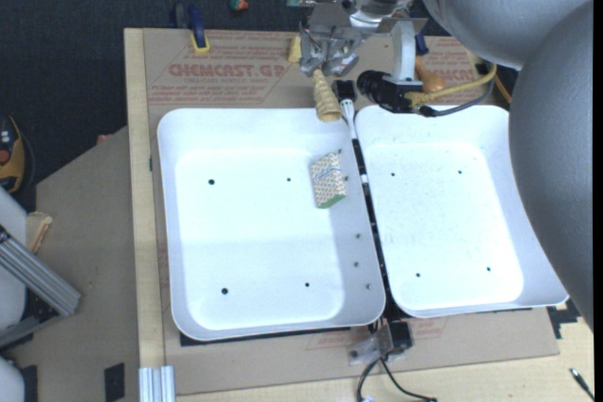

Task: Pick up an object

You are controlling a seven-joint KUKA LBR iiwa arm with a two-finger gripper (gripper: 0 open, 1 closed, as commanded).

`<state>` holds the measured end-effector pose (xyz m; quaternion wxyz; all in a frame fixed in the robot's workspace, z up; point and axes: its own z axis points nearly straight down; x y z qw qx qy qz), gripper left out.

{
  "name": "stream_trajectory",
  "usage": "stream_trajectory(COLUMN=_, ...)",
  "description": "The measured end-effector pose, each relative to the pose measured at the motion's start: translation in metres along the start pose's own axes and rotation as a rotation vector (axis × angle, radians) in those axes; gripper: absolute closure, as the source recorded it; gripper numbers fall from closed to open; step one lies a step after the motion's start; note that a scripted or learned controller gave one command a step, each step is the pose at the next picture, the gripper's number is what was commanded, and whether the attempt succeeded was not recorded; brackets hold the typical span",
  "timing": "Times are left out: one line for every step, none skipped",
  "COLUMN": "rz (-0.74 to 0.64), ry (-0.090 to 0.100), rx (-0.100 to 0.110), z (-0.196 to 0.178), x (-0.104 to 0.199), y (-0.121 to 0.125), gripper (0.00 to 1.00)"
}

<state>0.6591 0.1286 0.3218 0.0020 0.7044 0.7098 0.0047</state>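
Nearest the camera, the left bin (188, 297) is bare across its front half. Farther in, toward its back right quarter, a small patterned packet (327, 179) is seen lying flat on the floor, close to the seam (366, 202) shared with the right bin (528, 202). Its long axis runs roughly front to back, tilted a little. Farther still, at the left bin's back rim, a tan cork-like piece (327, 102) is seen hanging just under the gripper (325, 63), above the rim, not inside the bin. Whether the piece is clamped cannot be told, since the fingertips are hidden in clutter and shadow. From the gripper, the packet lies nearly straight toward the camera and lower, so a reach for it is judged to need a forward, downward travel along the packet's own length
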Motion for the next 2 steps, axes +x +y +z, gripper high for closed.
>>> stream_trajectory(rz=0.014, ry=-0.006, rx=0.015, z=0.012, x=-0.070, y=-0.054, gripper=1.00)
stream_trajectory(rz=0.003, ry=-0.002, rx=0.015, z=0.003, x=-0.022, y=-0.114, gripper=1.00)
